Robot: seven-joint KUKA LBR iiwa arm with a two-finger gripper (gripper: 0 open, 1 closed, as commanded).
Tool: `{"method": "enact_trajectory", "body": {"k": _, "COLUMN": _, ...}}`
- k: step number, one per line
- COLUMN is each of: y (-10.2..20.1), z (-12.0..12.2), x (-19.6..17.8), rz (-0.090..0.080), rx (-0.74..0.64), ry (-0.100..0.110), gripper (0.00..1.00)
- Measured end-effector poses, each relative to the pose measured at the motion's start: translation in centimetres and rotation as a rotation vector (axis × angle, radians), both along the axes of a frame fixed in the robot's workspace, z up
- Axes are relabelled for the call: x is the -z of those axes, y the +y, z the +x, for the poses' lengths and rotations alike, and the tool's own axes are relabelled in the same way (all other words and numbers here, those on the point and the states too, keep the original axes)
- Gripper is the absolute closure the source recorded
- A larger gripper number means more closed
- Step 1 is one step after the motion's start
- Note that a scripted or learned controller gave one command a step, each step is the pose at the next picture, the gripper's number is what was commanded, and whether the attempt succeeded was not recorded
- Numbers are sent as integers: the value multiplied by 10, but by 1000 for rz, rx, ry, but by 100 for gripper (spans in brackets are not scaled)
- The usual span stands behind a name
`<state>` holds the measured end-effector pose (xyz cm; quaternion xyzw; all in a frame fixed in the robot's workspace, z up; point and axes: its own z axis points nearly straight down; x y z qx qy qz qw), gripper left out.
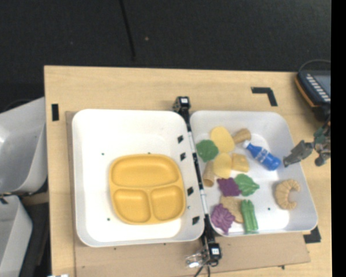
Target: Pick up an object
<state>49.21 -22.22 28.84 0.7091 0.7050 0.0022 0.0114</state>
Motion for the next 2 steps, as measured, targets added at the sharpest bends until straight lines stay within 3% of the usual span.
{"method": "enact_trajectory", "body": {"k": 1, "y": 5, "z": 0, "x": -1, "rz": 9, "rx": -7, "ry": 14, "gripper": 100}}
{"method": "enact_trajectory", "body": {"k": 2, "y": -6, "z": 8, "x": 181, "rz": 15, "rx": -5, "ry": 27, "gripper": 100}}
